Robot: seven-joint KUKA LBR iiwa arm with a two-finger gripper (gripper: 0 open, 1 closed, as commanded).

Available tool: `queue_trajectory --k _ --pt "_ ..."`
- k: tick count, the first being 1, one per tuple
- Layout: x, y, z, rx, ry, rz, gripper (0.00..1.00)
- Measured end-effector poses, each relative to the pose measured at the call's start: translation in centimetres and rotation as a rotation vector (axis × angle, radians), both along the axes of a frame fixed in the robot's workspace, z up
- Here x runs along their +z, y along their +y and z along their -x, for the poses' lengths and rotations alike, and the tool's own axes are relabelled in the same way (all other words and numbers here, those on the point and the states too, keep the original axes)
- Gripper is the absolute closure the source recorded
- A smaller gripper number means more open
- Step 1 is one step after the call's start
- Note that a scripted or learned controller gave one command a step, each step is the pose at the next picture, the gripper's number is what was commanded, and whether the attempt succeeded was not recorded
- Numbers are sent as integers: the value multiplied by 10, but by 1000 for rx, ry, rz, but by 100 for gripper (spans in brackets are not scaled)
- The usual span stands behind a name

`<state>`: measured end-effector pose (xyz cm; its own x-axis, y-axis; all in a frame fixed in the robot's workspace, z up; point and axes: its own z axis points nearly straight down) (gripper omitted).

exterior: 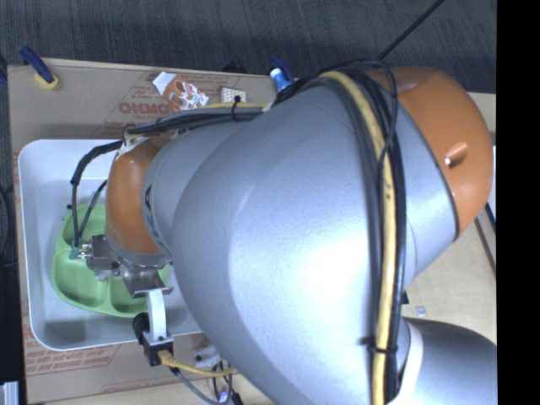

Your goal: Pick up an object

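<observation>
A flat light-green object lies in the left white bin, towards its near left part. My gripper hangs low over the right side of this green object, below the orange wrist band. The wrist body hides where gripper and object meet. The big grey arm covers the middle and right of the view, the right bin included.
Both bins rest on a brown cardboard sheet held by blue clamps. A small printed wrapper lies on the cardboard behind the left bin. Loose cables run along the near edge.
</observation>
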<state>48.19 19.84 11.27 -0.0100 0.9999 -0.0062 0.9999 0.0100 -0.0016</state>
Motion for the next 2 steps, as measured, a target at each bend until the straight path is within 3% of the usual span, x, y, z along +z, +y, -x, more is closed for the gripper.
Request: queue_trajectory --k 1,2 --pt "0 1 0 1 -1 0 0" --pt "-21 18 6 -2 1 -5 0"
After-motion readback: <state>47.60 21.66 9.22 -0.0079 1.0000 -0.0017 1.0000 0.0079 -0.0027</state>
